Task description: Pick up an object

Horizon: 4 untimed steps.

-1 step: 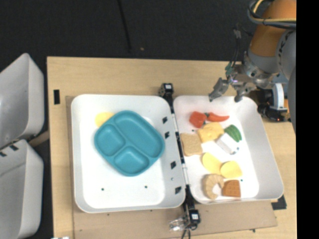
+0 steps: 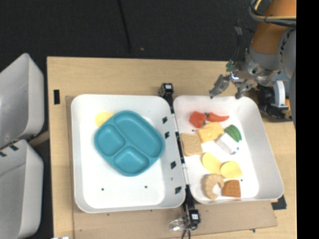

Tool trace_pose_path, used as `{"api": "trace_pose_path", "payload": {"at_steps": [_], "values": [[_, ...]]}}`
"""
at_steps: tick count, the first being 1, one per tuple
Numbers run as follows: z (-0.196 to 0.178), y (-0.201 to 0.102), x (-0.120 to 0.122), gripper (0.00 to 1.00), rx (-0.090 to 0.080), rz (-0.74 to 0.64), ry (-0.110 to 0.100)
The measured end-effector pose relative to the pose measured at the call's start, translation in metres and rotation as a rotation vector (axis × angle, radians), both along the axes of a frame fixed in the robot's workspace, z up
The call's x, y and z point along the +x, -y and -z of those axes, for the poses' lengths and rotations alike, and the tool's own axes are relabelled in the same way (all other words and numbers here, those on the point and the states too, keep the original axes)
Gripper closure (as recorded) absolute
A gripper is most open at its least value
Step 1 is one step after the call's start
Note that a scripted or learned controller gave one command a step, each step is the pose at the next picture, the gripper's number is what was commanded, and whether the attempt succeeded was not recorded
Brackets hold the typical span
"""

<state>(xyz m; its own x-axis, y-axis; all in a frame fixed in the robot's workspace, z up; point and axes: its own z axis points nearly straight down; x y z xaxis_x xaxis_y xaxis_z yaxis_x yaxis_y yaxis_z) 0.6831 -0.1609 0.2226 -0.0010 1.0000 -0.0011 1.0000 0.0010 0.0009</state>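
My gripper (image 2: pixel 228 87) hangs open above the far rim of the right bin (image 2: pixel 266 148), with nothing between its fingers. Below it in that bin lie several toy foods: a red pepper (image 2: pixel 198 118), an orange-red chili (image 2: pixel 218 117), a yellow cheese wedge (image 2: pixel 211 132), a green-and-white piece (image 2: pixel 230 137), a slice of toast (image 2: pixel 191 144), two yellow rounds (image 2: pixel 211 161) (image 2: pixel 231 170), a tan bun (image 2: pixel 213 186) and a brown piece (image 2: pixel 231 188). The gripper is apart from all of them, nearest the chili.
The left bin (image 2: pixel 84 183) holds a blue divided tray (image 2: pixel 129 142) with a yellow item (image 2: pixel 102 117) peeking out behind its far left corner. The orange-banded arm (image 2: pixel 271 31) reaches in from the upper right. White housings stand at the left edge.
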Motion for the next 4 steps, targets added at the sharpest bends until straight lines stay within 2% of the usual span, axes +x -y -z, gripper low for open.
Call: {"api": "trace_pose_path", "payload": {"at_steps": [2, 3, 4], "values": [[0.114, 0.002, -0.002, 0.00, -0.001, -0.001, -0.002], [0.100, 0.003, -0.001, 1.00, -0.004, -0.003, 0.004], [0.054, 0.004, -0.004, 1.00, -0.001, 0.003, 0.005]]}}
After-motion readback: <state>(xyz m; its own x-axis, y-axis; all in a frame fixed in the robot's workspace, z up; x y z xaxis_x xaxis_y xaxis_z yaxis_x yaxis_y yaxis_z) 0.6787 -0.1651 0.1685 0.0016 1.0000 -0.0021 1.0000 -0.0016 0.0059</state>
